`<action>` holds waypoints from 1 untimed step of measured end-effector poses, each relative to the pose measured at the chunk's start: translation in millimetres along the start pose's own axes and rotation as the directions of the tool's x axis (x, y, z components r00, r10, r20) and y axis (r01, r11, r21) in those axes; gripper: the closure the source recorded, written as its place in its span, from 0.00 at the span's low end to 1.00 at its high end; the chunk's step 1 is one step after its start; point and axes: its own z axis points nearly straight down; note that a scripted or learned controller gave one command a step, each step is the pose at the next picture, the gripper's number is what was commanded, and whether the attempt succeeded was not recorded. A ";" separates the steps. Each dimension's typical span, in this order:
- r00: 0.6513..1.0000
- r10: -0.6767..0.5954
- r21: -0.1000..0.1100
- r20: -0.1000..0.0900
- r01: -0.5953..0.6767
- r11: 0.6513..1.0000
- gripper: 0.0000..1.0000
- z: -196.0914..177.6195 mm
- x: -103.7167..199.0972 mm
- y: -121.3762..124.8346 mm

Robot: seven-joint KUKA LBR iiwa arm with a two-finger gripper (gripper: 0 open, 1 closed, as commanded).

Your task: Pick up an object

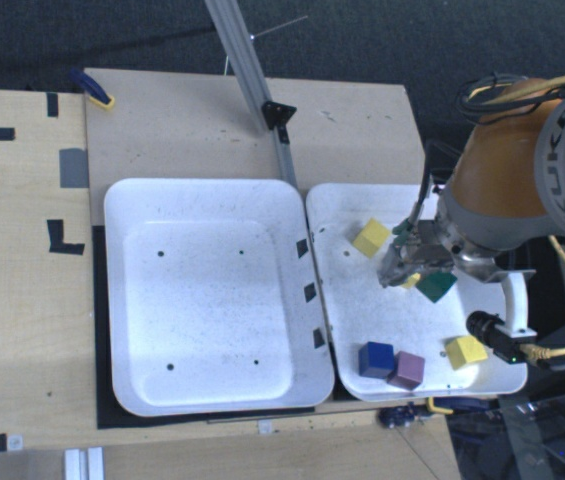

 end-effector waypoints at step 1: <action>1.000 -0.001 0.000 -0.001 0.001 1.000 1.00 -3.0 58.9 4.5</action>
